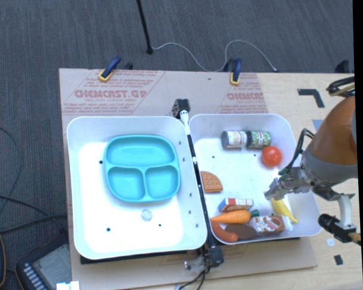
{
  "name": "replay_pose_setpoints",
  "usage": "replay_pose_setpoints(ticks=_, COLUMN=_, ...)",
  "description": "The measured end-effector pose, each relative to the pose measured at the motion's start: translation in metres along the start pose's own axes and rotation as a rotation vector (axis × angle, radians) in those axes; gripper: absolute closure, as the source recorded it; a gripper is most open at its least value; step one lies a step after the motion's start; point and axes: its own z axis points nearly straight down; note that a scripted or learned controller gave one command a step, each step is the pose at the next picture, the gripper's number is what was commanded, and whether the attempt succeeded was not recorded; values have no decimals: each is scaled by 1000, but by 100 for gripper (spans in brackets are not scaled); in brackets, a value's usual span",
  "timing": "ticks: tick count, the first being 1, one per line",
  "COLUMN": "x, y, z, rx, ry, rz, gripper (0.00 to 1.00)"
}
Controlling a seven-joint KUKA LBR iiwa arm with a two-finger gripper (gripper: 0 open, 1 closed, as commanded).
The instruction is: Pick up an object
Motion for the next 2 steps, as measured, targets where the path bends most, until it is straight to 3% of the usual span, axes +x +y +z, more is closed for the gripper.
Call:
replay_pose_setpoints(ticks=1, x=1, y=0, z=0, rx=1, ry=1, rz=0, gripper=0)
replay_pose_setpoints(ticks=2, x=12, y=3, z=26, rx=-7, ry=-1, rz=-2, gripper=0)
